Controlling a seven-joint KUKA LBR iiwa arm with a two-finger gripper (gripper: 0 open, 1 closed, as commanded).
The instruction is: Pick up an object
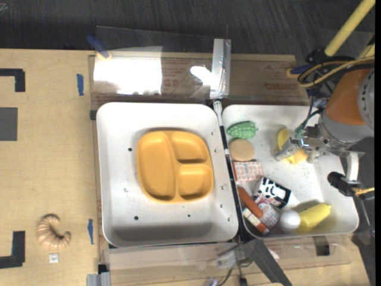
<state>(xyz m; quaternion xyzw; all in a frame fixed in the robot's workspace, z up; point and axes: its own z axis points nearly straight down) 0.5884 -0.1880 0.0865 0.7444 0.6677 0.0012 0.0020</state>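
Bright overhead light, glare on clear sheet [143, 70], soft focus.

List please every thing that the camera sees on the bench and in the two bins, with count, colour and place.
bins: 2, white, side by side on bench
divided tray: 1, orange-yellow, in left bin
leafy toy: 1, green, right bin, top left
round disc: 1, tan, below the leafy toy
patterned packet: 1, red-white, right bin's left side
black-and-white item: 1, right bin centre
ball: 1, white, right bin bottom
yellow piece: 1, beside ball
yellow item: 1, by pincer
croissant-shaped toy: 1, tan, bench at left
pincer: 1, over right bin
arm: 1, grey with orange band, right
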